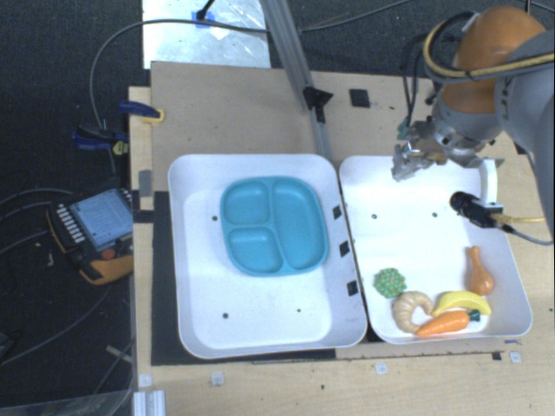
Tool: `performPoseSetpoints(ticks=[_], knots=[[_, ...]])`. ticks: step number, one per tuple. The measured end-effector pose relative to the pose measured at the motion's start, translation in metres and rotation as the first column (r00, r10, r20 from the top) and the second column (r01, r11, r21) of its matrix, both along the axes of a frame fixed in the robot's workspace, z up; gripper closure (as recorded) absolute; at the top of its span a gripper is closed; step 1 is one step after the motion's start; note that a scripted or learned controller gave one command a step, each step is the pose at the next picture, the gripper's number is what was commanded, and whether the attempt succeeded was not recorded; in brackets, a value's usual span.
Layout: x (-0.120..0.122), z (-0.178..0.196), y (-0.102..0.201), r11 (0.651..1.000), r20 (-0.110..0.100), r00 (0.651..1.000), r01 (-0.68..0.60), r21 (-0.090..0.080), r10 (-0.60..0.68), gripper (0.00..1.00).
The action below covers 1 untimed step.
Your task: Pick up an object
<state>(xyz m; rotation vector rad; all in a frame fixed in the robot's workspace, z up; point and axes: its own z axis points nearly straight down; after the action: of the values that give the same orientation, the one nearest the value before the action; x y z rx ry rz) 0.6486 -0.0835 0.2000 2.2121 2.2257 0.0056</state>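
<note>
Gripper (406, 168) up high at the far end of the right-hand shallow white bin (416, 232), hanging off the grey arm with the orange band (486, 50), and nothing sits between its metal tips; whether they are spread or pinched I cannot tell from this slant. It hovers over bare white floor near the bin's back wall, well apart from anything it could grab, which reads like a staging spot above the bin before a descent. All the candidates are bunched in the near right corner, probably slid there against the walls: a small green broccoli-like floret (390, 281), a pale tan curled croissant-shaped toy (410, 308) just beside it, an orange plastic carrot (445, 322) touching the croissant's lower edge, a yellow banana (462, 301) lying over the carrot, and an orange-brown drumstick-shaped piece (478, 273) standing a little apart toward the right wall. That crowding makes the floret or drumstick the cleaner pick, I'd judge. Over in the left bin (195, 258) rests a blue divided plastic plate (274, 224).
</note>
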Motion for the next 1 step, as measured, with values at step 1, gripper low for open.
performPoseSetpoints(ticks=[1], knots=[[0.0011,0.0212,0.0002,1.000,-0.001,1.000,-0.001,0.000,0.001,1.00]])
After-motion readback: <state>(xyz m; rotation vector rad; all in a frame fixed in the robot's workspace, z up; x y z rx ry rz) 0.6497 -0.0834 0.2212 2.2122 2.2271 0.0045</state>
